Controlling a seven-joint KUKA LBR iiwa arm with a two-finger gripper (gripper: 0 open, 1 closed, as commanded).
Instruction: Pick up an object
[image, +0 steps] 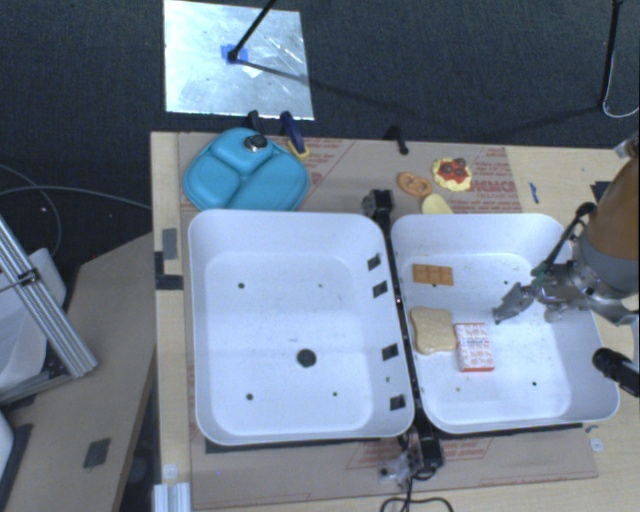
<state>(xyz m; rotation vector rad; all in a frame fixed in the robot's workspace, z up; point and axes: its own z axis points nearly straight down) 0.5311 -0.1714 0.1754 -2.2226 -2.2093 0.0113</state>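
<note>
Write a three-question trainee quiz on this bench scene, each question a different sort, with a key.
1. True or false: the gripper is over the right bin.
2. The red-and-white box touches: A) the bread slice B) the cracker C) the blue tray
3. Fill in: the cracker lies in the ____ bin.

Key: 1 true; 2 A; 3 right.
</note>
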